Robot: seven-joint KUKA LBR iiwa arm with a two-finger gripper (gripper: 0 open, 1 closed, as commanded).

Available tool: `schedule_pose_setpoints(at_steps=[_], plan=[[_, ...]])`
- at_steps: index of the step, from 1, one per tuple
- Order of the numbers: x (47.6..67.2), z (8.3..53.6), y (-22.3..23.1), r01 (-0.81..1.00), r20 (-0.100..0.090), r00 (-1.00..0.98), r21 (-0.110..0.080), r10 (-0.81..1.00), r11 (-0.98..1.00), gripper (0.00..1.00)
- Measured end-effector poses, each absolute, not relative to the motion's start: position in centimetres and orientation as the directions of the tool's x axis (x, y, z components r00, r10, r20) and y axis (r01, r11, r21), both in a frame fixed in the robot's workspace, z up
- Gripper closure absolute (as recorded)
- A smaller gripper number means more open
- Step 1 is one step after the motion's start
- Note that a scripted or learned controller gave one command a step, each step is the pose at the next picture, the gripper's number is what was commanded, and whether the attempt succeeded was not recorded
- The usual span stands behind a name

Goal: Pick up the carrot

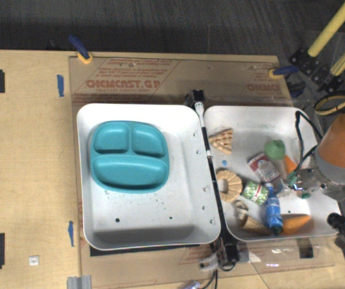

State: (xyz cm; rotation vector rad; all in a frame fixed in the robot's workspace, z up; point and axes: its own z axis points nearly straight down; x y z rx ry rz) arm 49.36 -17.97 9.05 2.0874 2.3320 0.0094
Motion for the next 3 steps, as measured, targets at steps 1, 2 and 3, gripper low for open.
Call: schedule_pose_setpoints(at_steps=[1, 2, 3], plan=[[48.6, 9.1, -20.6, 0.770, -0.013, -0.638, 0.011, 0.770, 0.638, 1.00], [49.7, 9.1, -17.6, 0.461, -0.019, -0.887, 0.001, 0.461, 0.887, 1.00], [49.9, 10.2, -17.6, 0.462, -0.026, -0.886, 0.005, 0.462, 0.887, 1.00]])
